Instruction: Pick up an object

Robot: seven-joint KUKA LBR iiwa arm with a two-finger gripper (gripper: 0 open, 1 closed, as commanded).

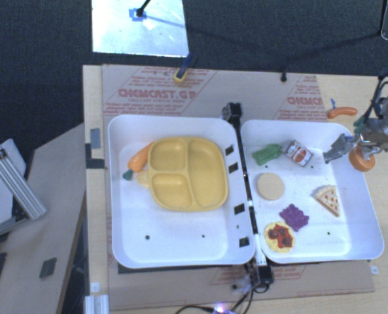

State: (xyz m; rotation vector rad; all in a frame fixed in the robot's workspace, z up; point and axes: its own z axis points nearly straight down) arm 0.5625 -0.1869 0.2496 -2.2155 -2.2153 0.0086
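My gripper hangs over the far right corner of the right bin, reaching in from the right edge. It holds nothing that I can see. Just to its left lies a small red and white can, and beyond that a green toy. A round beige cookie sits in the bin's middle. A pizza slice lies at the right, purple grapes below centre, and a small plate of red-sauced food at the front.
The left bin holds a yellow divided plate with a carrot against its left rim. An orange sausage-like toy lies on the cardboard behind the right bin. A black divider runs between the bins.
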